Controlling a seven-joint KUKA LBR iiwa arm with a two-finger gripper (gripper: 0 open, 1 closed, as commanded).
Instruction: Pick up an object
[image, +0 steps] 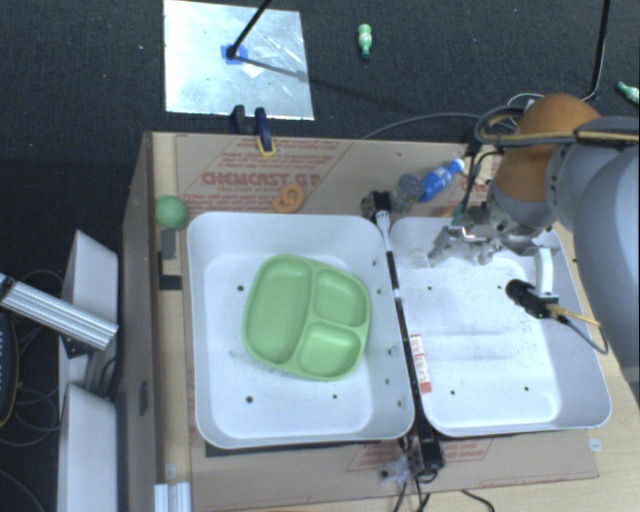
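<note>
A light green divided plate (305, 316) with three compartments lies flat in the middle of the left white bin (215, 400). My gripper (465, 245) hangs low over the far left corner of the right white bin (560, 405), close to its back wall. Nothing shows in its grasp. The grey arm with its orange band (540, 140) comes in from the upper right.
A green ball (171, 211) rests on the bench just outside the left bin's far left corner. Behind the bins lie a blue and clear bottle (432, 183) and an orange ring (288, 199). A ridge (398, 310) separates the two bins.
</note>
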